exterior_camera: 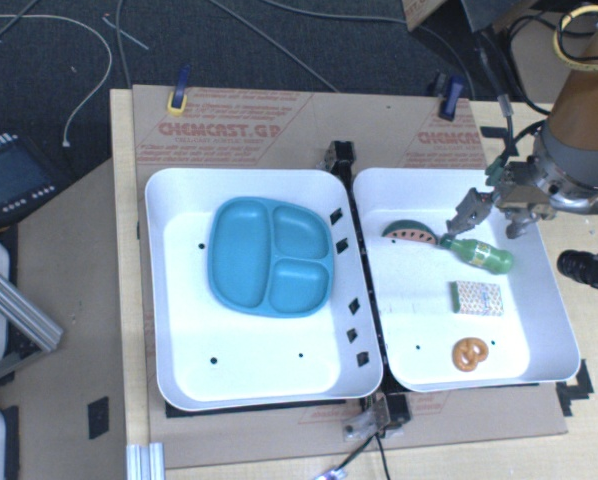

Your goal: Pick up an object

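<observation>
We find the tool (484,213) above the right bin (539,368), its fingers spread and grasping nothing. Just below it lies a green bottle (479,254), with a watermelon slice (410,233) beside it to the left. Nearer the front edge sit a patterned square pad (478,297) and a pretzel (470,353). The left bin (179,368) on the counter (279,123) carries a blue divided plate (270,256).

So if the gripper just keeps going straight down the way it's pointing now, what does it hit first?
Most likely the green bottle: the gripper sits just above its near end in the right bin. Its height over the bottle is hard to judge from this slanted view. The watermelon slice lies off to the side.
</observation>
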### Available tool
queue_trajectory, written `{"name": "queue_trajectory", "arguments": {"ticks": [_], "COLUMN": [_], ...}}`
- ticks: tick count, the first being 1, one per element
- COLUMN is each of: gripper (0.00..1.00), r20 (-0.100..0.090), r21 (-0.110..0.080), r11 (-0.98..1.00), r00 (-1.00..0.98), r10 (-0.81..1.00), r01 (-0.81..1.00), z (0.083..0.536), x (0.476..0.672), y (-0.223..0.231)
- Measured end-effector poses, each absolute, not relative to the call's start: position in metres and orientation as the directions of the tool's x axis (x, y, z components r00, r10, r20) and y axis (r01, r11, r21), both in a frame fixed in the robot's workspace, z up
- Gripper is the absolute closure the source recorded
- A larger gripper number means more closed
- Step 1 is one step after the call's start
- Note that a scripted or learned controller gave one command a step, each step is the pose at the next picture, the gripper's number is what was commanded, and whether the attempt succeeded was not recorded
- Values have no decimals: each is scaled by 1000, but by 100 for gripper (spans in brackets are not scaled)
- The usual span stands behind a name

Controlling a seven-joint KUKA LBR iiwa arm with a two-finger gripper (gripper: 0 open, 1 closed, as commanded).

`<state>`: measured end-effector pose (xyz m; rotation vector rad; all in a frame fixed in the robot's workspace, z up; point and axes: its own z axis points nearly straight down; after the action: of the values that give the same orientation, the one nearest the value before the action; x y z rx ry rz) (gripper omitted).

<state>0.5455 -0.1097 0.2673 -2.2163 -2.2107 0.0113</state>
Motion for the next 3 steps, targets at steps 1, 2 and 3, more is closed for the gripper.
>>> {"name": "queue_trajectory", "arguments": {"ticks": [1, 2, 3], "gripper": [0, 0, 0], "r20": [1, 2, 2], "r21": [-1, -7, -6], "r11": [0, 0, 0], "r00": [0, 0, 0], "r10": [1000, 1000, 1000], "r01": [1000, 1000, 1000], "z": [273, 227, 178], "x": [548, 546, 555], "y": [-110, -101, -97]}}
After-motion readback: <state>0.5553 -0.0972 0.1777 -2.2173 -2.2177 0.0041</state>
